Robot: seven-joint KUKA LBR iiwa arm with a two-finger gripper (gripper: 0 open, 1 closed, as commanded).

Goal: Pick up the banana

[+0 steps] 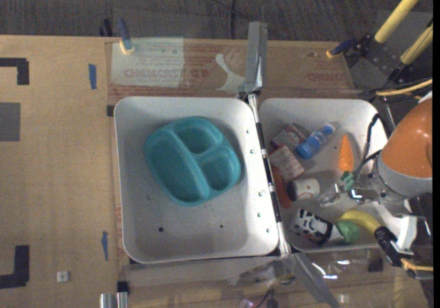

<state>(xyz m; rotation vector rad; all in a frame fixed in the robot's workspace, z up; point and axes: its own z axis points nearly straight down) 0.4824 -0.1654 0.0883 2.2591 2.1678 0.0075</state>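
The banana (362, 220) is seen at the lower right, in the right bin (313, 106). The gripper (350, 188) is positioned just above it; its grasp state cannot be told.

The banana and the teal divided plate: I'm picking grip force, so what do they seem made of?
The banana looks like smooth moulded plastic, a toy perhaps: even yellow, slight sheen, though real fruit can't be ruled out. The teal divided plate looks like hard matte plastic: uniform colour, rounded moulded compartments.

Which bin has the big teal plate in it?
The left bin holds the teal divided plate. The right bin holds small things instead, like the banana and a bottle.
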